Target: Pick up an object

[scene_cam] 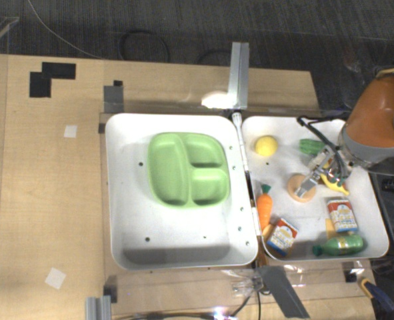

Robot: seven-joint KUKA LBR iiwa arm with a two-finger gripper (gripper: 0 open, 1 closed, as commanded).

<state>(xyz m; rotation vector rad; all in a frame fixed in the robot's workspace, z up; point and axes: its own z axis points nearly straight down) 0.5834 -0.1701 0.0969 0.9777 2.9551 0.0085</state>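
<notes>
gripper (308, 187): low in the right bin, its tip right over a tan disc; if the fingers are open or closed, i cannot tell, and i see nothing held.
disc (298, 185): tan and round, under the tip, partly covered by it.
banana (335, 181): yellow, just right of the gripper, half under the wrist.
green piece (310, 145): just behind the gripper, near the cables.
lemon (266, 146): yellow ball, behind and to the left.
carrot (265, 209): orange, left and in front, by the bin wall.
can (341, 216): right and in front, label up.
box (283, 236): small, further in front, left.
bottle (339, 246): green, lying at the front edge.
right bin (377, 209): white, holds all of these.
tray (187, 169): green, in the left bin (127, 199), far to the left.
</notes>
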